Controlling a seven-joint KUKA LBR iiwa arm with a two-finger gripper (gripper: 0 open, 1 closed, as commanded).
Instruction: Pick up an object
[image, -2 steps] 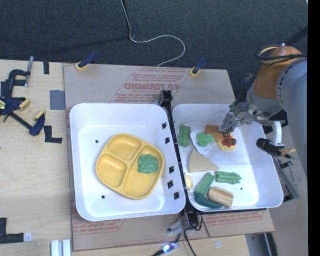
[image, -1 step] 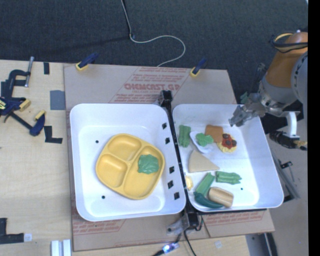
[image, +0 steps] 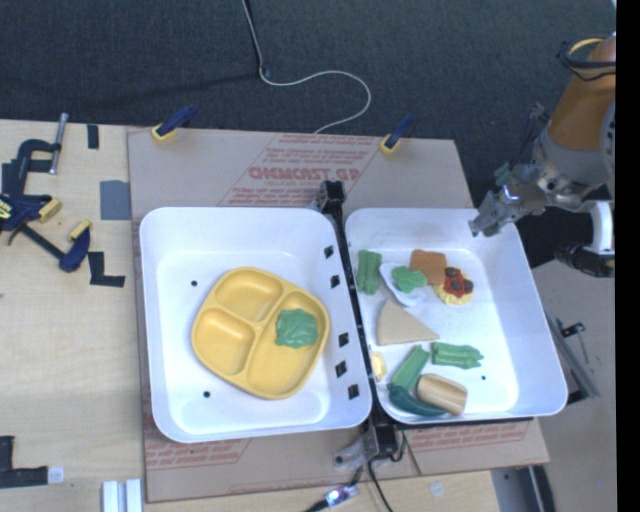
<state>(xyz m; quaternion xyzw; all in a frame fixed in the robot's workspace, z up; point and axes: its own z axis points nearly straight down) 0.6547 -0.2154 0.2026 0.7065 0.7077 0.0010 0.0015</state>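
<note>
End effector above right bin rim; toy food inside.

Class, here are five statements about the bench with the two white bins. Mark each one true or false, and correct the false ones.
1. The yellow divided plastic plate lies in the left white bin. True.
2. A green leafy toy piece rests on that plate. True.
3. The end effector grips the tan triangular wedge. False: it is at the right white bin's upper right rim, apart from the wedge, which lies in that bin.
4. The tan bread-roll toy is in the left bin. False: it lies near the right bin's front edge.
5. Blue and yellow clamps hold the cardboard's far edge. True.
</note>
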